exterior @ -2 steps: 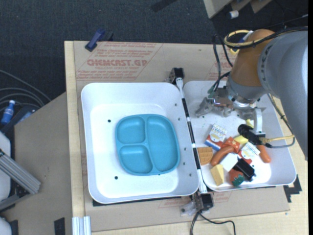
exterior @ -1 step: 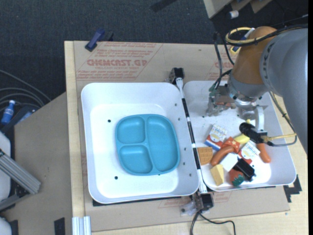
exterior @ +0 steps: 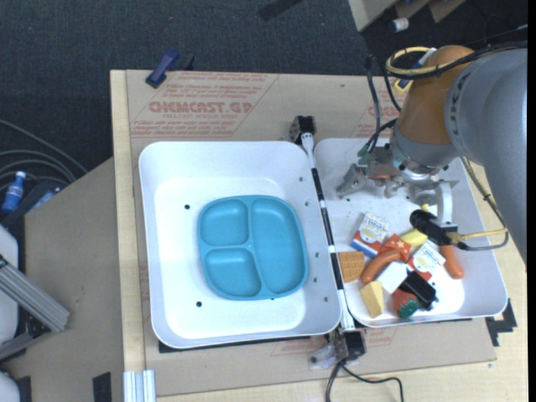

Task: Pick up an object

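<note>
Grey and orange-banded, the arm's gripper (exterior: 368,177) is hovering at the right bin's (exterior: 481,296) upper end, finger state impossible to tell, while toy foods (exterior: 394,262) are lying at lower right.

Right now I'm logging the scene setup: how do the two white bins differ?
The left bin holds one blue divided plate; the right bin holds a jumble of small toy foods. The arm hangs over the right bin, not the left bin. Both are shallow, white and side by side.
</note>
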Action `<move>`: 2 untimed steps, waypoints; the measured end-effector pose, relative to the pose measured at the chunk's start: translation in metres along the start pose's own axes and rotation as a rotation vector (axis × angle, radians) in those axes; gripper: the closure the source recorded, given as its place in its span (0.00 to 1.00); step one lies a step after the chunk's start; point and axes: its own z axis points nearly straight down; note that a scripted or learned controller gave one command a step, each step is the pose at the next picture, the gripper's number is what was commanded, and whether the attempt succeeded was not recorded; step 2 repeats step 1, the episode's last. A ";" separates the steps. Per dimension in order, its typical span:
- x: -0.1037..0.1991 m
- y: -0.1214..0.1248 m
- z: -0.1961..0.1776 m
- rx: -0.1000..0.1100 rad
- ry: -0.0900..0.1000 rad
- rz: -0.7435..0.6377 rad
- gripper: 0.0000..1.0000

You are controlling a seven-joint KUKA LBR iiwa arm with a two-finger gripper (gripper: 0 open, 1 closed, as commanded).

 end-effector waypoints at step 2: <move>-0.002 0.039 0.010 0.000 -0.001 -0.001 0.00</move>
